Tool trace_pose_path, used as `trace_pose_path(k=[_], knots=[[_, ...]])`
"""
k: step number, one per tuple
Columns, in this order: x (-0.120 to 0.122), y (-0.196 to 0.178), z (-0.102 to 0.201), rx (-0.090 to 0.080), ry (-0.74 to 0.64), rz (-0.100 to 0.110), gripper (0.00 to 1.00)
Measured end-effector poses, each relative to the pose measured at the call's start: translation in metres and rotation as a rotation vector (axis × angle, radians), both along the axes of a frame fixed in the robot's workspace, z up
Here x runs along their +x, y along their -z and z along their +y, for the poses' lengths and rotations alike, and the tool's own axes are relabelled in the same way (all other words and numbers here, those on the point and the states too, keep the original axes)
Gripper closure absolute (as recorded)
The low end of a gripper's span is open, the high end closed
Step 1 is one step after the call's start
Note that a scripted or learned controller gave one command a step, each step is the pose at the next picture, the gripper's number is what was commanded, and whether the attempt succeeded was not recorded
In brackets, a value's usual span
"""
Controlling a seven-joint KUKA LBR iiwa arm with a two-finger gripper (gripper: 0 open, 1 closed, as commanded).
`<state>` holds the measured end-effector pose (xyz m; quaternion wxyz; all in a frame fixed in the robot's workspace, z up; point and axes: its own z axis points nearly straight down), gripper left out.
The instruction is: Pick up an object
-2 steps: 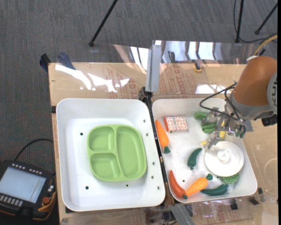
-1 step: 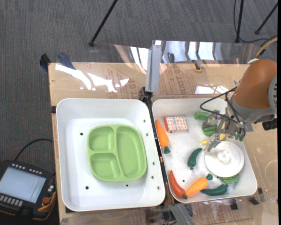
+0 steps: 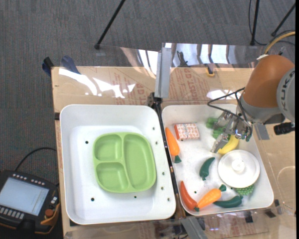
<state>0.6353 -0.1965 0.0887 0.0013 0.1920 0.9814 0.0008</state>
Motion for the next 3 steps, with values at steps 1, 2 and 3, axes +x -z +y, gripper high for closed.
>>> trace_pose_path(k=[1, 2, 3], knots=[[0.0017, -0.0114, 0.0007, -0.001, -0.004, -0.005, 1.0], [0.0015, -0.0106, 0.0011, 0.0, -0.004, -0.003, 0.0], [0.0011, -0.0031, -0.008, -0.003, -0.021, -0.006, 0.0]])
